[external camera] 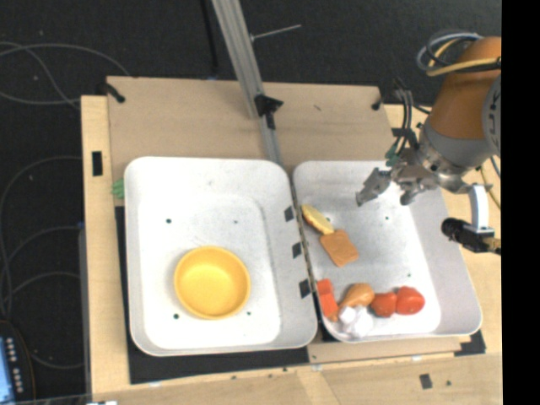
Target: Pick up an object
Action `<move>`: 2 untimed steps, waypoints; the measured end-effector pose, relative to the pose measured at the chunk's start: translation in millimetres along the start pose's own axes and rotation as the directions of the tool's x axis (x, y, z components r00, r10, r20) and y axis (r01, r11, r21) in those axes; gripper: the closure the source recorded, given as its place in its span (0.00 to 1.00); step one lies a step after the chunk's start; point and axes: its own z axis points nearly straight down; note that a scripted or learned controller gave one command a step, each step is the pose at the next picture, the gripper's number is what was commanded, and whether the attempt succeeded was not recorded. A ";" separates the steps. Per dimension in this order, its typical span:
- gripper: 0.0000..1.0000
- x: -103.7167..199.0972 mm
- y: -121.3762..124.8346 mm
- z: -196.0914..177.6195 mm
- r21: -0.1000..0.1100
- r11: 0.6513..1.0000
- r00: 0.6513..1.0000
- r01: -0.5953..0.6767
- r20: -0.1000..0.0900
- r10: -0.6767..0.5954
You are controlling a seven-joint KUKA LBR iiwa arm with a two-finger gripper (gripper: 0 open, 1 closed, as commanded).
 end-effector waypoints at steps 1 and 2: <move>0.00 0.0 0.0 0.0 0.000 1.000 1.000 0.000 0.000 0.000; 0.00 2.5 8.8 51.3 0.005 1.000 1.000 0.001 0.003 -0.001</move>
